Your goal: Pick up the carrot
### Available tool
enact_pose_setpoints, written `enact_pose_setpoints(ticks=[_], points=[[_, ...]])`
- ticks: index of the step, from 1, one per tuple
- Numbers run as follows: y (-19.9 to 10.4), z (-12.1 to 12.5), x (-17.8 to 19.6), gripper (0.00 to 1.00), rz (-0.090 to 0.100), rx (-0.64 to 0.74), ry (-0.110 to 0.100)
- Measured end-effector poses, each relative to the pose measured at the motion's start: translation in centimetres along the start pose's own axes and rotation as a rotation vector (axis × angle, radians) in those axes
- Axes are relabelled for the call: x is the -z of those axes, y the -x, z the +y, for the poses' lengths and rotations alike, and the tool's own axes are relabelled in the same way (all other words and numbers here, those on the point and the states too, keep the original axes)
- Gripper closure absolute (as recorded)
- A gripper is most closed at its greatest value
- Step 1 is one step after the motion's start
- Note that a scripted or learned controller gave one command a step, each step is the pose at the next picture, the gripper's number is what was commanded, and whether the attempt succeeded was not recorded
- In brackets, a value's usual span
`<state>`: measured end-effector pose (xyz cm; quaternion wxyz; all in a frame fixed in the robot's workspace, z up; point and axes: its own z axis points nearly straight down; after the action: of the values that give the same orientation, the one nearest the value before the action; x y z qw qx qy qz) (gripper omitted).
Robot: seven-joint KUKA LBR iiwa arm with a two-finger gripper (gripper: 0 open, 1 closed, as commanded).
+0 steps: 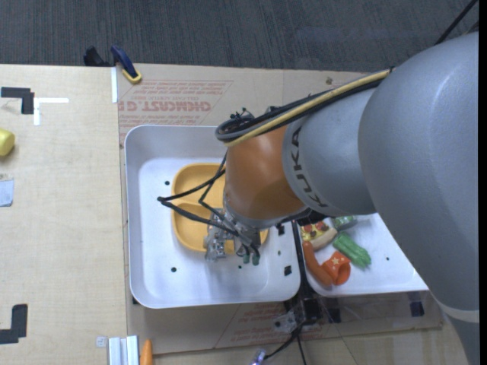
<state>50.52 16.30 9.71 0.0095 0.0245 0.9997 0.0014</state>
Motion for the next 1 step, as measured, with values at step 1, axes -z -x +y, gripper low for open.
enact_pose_setpoints(ticks=[1], points=[[2.21,1.08,-0.20,1.00,0.018,-0.273,0.000]])
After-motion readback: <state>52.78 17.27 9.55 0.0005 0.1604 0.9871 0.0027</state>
